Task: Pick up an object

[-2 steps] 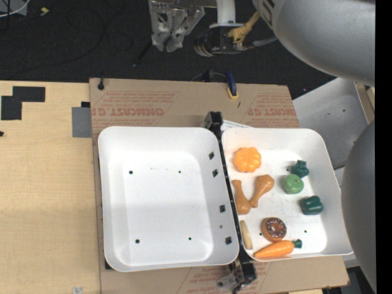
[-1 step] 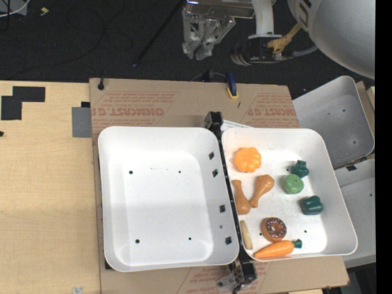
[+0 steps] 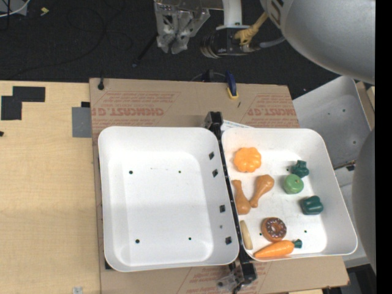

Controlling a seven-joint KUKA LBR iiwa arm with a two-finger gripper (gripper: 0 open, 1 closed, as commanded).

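Note:
My gripper (image 3: 175, 41) hangs high above the far edge of the bench, beyond both bins, open with nothing between its fingers. The right bin (image 3: 334, 170) holds the objects. An orange pumpkin (image 3: 247, 159) lies near its far left. Two tan drumstick shapes (image 3: 262, 188) (image 3: 240, 198) lie below it. A green round fruit (image 3: 293, 184), a dark green piece (image 3: 299, 168) and a dark green pepper (image 3: 311, 205) sit to the right. A chocolate donut (image 3: 274, 228), a carrot (image 3: 275, 248) and a pale stick (image 3: 246, 234) lie near the front.
The left bin (image 3: 116, 195) stands beside the right one, split from it by a black hinged divider (image 3: 222, 182). Both rest on a cardboard sheet (image 3: 159, 103). The grey arm body (image 3: 324, 23) looms over the upper right.

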